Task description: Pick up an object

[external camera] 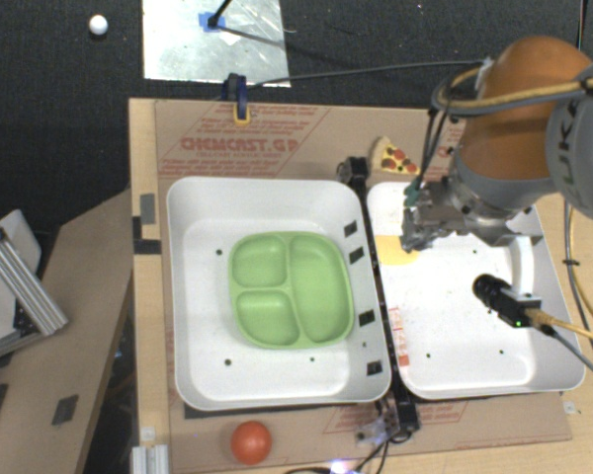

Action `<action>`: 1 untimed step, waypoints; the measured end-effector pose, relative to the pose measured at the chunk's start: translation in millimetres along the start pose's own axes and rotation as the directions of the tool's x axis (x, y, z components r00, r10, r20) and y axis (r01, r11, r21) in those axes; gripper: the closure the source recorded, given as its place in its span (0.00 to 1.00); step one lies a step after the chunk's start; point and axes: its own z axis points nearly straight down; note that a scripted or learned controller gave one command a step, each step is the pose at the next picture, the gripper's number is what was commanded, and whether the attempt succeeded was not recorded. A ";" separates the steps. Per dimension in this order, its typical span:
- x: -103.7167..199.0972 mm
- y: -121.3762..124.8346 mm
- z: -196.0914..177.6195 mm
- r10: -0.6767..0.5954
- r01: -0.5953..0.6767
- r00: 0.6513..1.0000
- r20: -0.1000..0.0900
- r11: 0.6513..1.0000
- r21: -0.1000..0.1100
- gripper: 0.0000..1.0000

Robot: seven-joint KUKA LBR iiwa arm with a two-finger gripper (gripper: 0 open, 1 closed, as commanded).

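Yellow object (pixel 397 256) lies unlifted in the right bin (pixel 474 363) beneath the gripper (pixel 415 237) (grip state I cannot tell), so picking remains.

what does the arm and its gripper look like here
The arm is grey, with a bulbous orange band above the wrist and part of a dark letter on its side. Thin cables run down to a dark metallic gripper, small beside the bulky wrist.

An orange ball (pixel 250 441) sits at the bench's front edge; a pizza-slice toy (pixel 391 156) lies behind the bins.
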 end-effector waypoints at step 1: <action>52.1 3.5 22.3 0.000 0.000 1.000 0.000 1.000 0.002 1.00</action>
